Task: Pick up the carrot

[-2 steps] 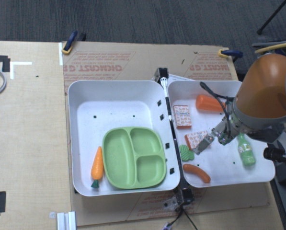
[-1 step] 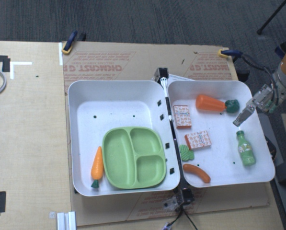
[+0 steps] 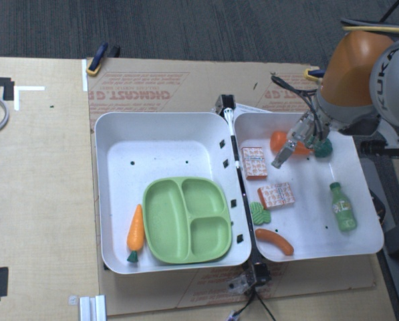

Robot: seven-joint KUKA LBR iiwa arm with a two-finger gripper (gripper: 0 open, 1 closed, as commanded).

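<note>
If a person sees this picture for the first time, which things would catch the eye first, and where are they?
The green divided plate fills much of the left bin, and the carrot lies just beside it, along its left edge. In the right bin, the gripper hangs over the far part, close to an orange toy and far from the carrot. A green bottle lies near that bin's right wall.

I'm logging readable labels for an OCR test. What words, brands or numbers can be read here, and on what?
"KUKA", partly cut off at the frame edge: on the grey arm.
Red print on the cardboard under the bins: upside down, too blurred to read with any certainty.
Two small boxes: print too small.
Green bottle label: too small.
</note>
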